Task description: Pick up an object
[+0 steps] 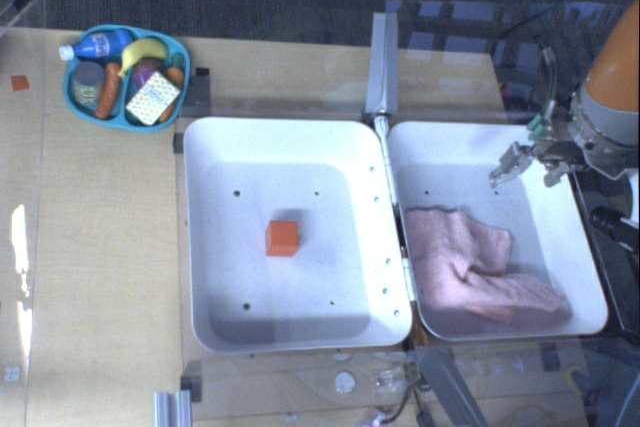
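I see the two-finger metal gripper (527, 165) hanging over the upper right part of the right shallow white bin (590, 245), fingers spread apart, nothing between them. A crumpled pink cloth (470, 265) lies in that bin's lower half, well below the gripper. A small orange cube (283, 238) sits alone near the middle of the left shallow white bin (215, 215). A blue tray of toy food (127, 75) rests on the bench, upper left.

No legible text, brand, number or sign anywhere. Patterned packet (153, 98) in the blue tray (72, 97), upper left of the frame, too small to read; same for the blue bottle (100, 45) label.
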Tool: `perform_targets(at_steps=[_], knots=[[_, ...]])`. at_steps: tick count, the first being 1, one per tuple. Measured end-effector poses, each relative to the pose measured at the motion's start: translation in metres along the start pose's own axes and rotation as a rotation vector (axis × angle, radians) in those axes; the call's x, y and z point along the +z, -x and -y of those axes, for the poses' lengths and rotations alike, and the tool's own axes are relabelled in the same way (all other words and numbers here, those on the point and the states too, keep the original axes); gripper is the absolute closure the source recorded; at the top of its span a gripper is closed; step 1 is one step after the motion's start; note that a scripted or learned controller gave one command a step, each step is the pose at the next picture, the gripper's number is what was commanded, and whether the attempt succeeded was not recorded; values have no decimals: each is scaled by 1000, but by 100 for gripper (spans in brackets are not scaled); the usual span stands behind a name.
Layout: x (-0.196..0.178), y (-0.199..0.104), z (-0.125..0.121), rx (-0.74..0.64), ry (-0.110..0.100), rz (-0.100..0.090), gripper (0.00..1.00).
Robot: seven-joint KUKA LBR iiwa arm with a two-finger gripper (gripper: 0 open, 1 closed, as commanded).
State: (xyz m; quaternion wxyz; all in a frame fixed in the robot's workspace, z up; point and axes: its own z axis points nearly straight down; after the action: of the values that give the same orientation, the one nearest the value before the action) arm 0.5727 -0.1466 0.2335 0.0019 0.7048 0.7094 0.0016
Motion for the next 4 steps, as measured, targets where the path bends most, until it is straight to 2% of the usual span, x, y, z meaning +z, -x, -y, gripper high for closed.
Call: perform_targets(at_steps=[1,2,3,4], knots=[[137,-24,38,77,4,0,0],[142,-60,22,24,13,1,0],[142,-24,52,11,14,3,0],[142,-52,29,-78,14,2,0]])
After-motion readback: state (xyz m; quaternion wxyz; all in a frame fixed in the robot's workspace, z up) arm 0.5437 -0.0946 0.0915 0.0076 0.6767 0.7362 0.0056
